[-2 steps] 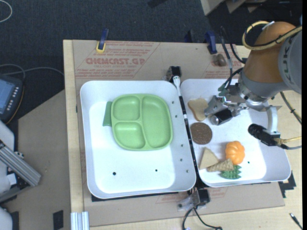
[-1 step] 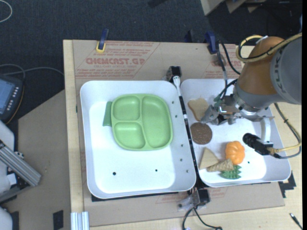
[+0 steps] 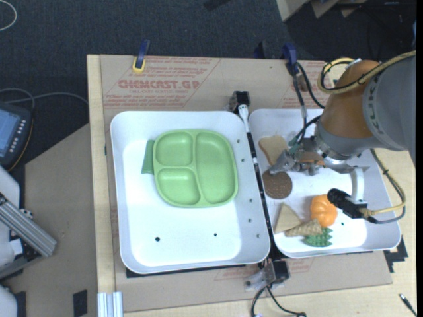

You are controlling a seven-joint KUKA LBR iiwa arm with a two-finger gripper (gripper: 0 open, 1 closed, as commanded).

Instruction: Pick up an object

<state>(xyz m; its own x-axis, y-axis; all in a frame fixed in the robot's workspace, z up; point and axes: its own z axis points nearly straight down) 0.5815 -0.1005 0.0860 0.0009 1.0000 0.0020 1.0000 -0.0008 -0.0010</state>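
Two white bins sit side by side on the table (image 3: pixel 106 177), their inner rims touching along a seam running from 12 to 6 o'clock. The left bin (image 3: pixel 132 230) carries a green divided plate (image 3: pixel 195 167) in its upper middle, with a darker green piece tucked under the plate's 9 o'clock edge; the lower half of this bin is bare white floor, the widest open room in view.

The right bin (image 3: pixel 383 236) is crowded. A tan bread slice (image 3: pixel 272 147) lies near its 11 o'clock corner, and a brown round cookie (image 3: pixel 277 185) rests close to the seam at 9 o'clock. Toward 6 o'clock sit a pale wedge (image 3: pixel 285 216), an orange pumpkin-like toy (image 3: pixel 323 209), a ridged tan cone (image 3: pixel 306 228) and a green leafy piece (image 3: pixel 318 239) just beside the near rim.

The arm reaches in from 3 o'clock, its orange band above the bin's far half. The hand (image 3: pixel 295 160) hangs low between the bread slice and the cookie, near both. Whether its fingers are apart or closed, and whether anything is caught between them, cannot be told from this angle.
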